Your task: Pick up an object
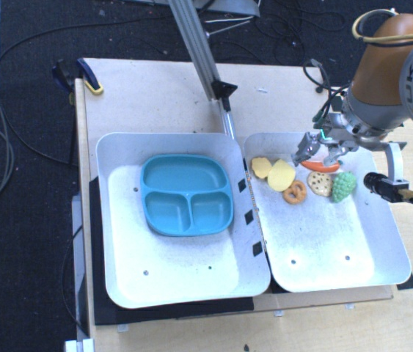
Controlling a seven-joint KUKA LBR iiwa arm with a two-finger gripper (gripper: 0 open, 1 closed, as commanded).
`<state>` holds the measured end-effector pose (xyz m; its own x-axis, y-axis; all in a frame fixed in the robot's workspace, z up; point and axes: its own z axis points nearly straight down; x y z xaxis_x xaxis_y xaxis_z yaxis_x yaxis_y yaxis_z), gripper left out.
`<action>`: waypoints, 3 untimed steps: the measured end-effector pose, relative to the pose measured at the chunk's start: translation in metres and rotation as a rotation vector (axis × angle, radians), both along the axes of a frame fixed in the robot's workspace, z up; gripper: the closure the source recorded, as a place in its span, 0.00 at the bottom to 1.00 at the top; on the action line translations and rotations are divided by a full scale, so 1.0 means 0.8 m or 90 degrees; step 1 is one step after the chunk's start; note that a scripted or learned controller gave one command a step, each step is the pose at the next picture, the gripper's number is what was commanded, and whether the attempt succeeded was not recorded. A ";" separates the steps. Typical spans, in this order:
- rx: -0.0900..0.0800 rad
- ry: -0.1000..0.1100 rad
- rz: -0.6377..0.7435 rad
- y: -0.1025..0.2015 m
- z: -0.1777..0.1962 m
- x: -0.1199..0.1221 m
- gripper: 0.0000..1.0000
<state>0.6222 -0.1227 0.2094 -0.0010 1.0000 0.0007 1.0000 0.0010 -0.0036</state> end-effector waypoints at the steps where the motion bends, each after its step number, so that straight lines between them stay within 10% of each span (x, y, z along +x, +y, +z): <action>1: 0.000 -0.003 0.000 0.000 0.002 0.001 0.00; 3: 0.000 0.001 -0.001 0.005 -0.128 -0.009 0.00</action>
